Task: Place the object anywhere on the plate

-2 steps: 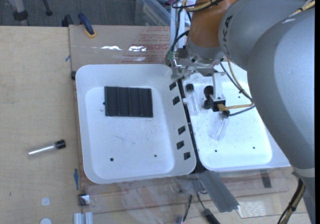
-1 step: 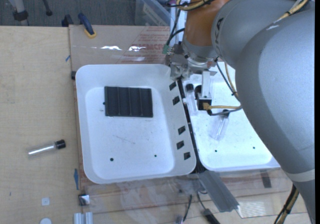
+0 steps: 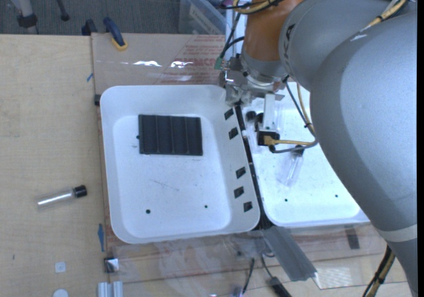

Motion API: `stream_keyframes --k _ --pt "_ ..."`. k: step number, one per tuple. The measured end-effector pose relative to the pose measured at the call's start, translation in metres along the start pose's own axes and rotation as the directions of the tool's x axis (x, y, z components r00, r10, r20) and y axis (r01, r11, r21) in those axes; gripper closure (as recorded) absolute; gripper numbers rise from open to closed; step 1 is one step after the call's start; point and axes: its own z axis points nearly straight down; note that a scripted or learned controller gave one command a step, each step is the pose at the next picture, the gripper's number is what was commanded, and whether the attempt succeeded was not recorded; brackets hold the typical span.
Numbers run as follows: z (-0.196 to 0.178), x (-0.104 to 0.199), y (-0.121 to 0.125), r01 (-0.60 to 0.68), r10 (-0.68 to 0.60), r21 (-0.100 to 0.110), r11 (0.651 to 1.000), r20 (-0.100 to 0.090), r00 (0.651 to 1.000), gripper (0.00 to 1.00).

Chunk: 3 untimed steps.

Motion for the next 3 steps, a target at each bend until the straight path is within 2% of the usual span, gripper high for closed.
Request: stream_keyframes --k 3 --pt "0.0005 0.0039 0.0005 -0.194 0.194 -0.004 0.981 -0.002 0.981 1.00"
